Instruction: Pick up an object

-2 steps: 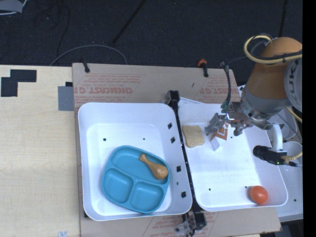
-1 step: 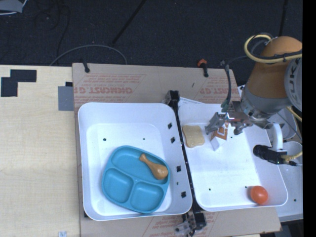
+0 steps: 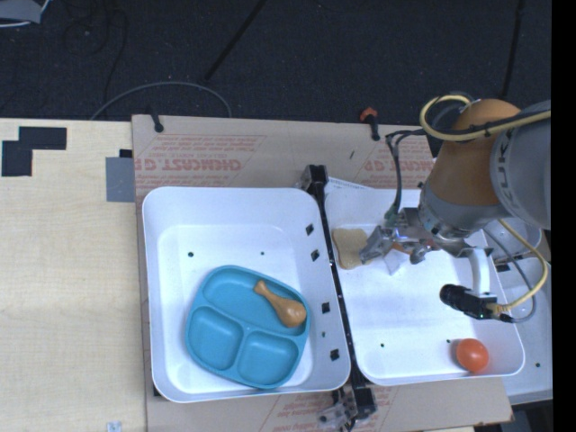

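**Tan thing hugging the divider edge**

Grey two-finger tool [image 3: 385,248] hangs low at the right white plastic bin's [image 3: 423,367] upper left, just beside a flat tan object [image 3: 349,244] near the divider wall; can't tell whether it's spread or pinching. Small orange ball [image 3: 472,355] sits near the front right corner, open floor between. Left white bin [image 3: 171,232] holds a blue sectioned plastic tray [image 3: 234,340] carrying a tan toy drumstick [image 3: 280,303].

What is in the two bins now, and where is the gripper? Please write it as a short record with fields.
left bin: blue divided plate, with a tan drumstick-shaped toy lying on it
right bin: orange ball near the front right corner; tan flat piece at the back left, by the divider
gripper: low over the back of the right bin, just right of the tan flat piece
held object: none visible between the fingers
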Robot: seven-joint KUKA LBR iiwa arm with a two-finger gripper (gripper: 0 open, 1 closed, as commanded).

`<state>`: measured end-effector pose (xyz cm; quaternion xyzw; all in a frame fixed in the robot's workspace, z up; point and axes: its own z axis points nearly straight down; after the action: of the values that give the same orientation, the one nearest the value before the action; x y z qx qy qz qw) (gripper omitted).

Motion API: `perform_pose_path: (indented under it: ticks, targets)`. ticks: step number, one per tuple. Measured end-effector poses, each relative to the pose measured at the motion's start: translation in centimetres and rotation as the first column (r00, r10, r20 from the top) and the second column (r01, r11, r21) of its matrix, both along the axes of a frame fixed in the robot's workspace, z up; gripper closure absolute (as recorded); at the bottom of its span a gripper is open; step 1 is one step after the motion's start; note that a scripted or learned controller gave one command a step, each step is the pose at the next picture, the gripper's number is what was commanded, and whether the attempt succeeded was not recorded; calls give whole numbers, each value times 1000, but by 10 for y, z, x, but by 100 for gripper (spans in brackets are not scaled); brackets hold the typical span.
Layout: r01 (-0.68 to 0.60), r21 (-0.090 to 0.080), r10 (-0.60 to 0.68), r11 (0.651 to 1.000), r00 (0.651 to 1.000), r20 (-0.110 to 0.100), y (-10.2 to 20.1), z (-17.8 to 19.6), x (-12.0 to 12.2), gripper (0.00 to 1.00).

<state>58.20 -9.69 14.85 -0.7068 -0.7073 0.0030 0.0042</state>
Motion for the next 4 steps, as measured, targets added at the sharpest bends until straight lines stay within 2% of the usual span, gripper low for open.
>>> perform_pose_path:
  ticks: [1, 2, 3, 4]
  targets:
    - [2, -6, -2, 1000, 1000, 31, 1, -32, 9, 0]
    - [5, -8, -5, 1000, 1000, 31, -1, -39, 11, 0]
    - [11, -10, -11, 1000, 999, 31, -4, -28, 11, 100]
    - [9, -2, -9, 1000, 1000, 11, -10, 15, 13, 100]
